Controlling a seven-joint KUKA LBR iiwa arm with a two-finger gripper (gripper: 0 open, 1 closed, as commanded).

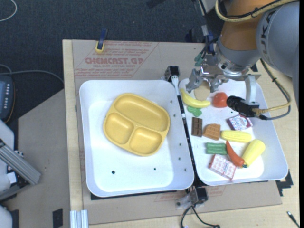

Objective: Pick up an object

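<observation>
Two shallow white bins on the desk: left bin holding a yellow divided plastic plate, right bin crowded with toy food. Tool low beside the curved yellow toy banana, likely lining up a pick; finger spacing impossible to tell.

Two white bins; one yellow divided plate; about eleven toy foods.

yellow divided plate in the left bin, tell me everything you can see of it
The yellow divided plate looks like smooth moulded plastic with rounded corners. It has three compartments: one long one along its far side and two smaller ones nearer the camera. It lies flat and right way up, turned at a slant to the left bin, on the bin's white floor, touching nothing else.
</observation>
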